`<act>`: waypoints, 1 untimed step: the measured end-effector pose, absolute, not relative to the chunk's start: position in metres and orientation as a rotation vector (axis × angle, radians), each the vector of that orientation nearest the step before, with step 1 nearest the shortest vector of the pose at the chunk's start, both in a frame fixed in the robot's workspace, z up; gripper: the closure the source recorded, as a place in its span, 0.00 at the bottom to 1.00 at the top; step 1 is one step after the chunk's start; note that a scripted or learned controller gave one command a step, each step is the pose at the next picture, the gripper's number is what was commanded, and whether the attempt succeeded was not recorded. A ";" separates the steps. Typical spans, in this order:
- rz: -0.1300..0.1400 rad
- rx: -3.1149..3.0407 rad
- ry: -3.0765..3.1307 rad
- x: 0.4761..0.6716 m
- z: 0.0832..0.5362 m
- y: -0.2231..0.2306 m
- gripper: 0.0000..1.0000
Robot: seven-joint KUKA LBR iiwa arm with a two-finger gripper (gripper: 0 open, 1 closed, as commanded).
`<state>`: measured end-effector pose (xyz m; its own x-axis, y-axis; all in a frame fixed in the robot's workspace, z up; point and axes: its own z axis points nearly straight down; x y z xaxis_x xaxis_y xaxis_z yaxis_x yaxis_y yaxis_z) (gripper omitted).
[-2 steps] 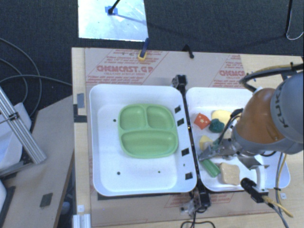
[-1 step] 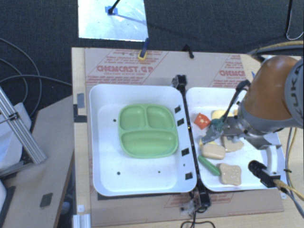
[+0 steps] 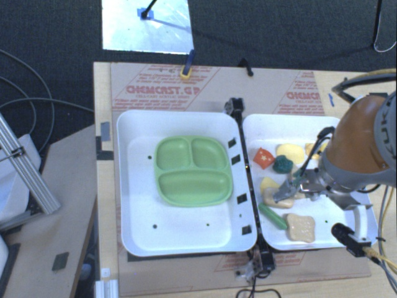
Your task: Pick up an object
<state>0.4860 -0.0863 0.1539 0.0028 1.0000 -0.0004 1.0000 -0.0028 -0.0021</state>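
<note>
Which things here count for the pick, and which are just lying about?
For the pick: gripper; right bin pieces: red piece, teal piece, green stick, toast slice.
Lying about: green divided plate, left bin.

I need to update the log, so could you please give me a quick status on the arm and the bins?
Gripper low in right bin, over pale food piece; grasp unconfirmed. Toast, green bean close by. Green tray in left bin.
</note>
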 end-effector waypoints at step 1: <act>-0.007 -2.214 -2.234 0.516 0.186 -0.035 0.00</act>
